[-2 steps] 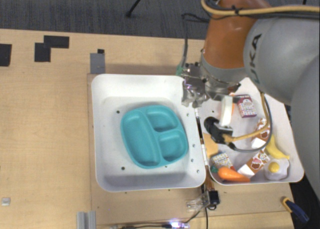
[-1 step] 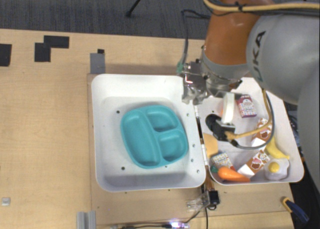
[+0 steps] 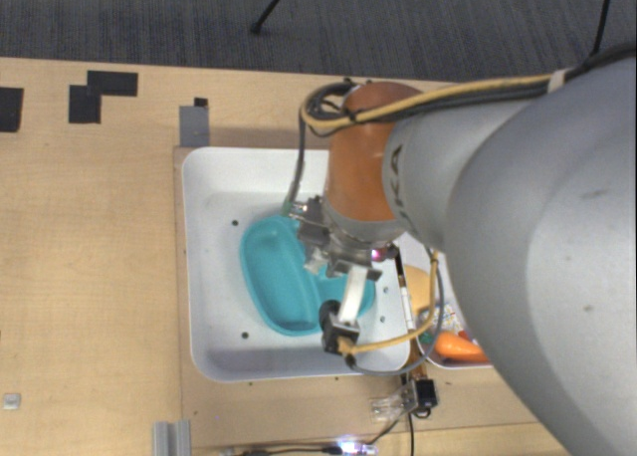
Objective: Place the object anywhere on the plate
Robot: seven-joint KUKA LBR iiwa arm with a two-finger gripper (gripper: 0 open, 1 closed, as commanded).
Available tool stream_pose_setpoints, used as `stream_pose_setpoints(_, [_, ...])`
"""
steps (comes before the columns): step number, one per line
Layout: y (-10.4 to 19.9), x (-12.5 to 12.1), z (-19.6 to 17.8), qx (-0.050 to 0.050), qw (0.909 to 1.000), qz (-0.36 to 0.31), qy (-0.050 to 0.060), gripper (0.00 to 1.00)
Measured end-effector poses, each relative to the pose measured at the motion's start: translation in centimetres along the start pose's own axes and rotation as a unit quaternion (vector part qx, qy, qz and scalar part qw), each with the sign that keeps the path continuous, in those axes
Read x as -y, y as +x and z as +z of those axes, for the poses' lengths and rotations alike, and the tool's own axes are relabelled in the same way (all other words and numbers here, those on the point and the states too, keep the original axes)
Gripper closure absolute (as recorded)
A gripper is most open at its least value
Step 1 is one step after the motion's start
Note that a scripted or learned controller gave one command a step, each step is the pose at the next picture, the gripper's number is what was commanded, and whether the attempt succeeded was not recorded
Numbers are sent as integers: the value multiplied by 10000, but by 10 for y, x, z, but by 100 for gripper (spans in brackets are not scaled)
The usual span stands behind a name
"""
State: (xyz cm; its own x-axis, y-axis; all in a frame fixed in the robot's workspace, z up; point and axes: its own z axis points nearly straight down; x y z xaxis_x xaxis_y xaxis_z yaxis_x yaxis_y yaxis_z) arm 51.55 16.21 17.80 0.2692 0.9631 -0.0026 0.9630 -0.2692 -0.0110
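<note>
Teal plate [image 3: 279,280] lies in the left white bin [image 3: 211,245]. The gripper [image 3: 330,257] hangs over the plate's right side, and I cannot tell how wide it stands. An orange object [image 3: 460,347] lies further right.

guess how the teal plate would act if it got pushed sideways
The plate looks like smooth moulded plastic, so it is probably stiff and light. It lies flat on the smooth floor of the bin, so it would likely slide rather than tip. Its shallow oval shape should not roll.

The plate [image 3: 271,283] lies in the left bin [image 3: 211,245]; right of it, perhaps a carrot [image 3: 460,347].
</note>
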Motion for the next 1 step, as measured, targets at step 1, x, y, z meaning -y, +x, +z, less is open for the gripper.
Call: stream_pose_setpoints(1, [24, 7, -49, -35, 9996, 292, -61, 100])
